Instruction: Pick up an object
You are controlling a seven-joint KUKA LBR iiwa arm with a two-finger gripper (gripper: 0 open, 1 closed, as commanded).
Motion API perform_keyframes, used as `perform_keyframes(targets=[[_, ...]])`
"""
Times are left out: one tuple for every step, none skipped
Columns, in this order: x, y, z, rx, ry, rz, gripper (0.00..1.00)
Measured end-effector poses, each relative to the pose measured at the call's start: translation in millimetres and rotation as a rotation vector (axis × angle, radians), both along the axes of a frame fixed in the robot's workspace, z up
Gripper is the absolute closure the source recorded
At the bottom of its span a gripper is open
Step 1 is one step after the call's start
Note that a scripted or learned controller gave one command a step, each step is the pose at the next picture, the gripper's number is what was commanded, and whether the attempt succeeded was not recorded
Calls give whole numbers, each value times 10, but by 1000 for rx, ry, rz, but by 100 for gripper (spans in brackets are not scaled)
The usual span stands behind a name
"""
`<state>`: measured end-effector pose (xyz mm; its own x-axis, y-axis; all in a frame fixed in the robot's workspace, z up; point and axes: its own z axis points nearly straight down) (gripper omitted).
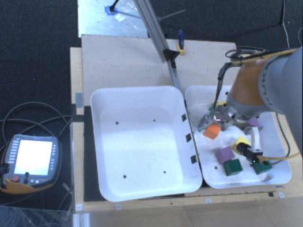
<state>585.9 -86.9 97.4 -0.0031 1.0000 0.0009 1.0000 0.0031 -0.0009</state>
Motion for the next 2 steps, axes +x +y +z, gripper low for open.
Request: perform_keyframes(targets=[[8,-9,124,-1,-3,1,100],[-61,-4,717,-1,-7,0,100]])
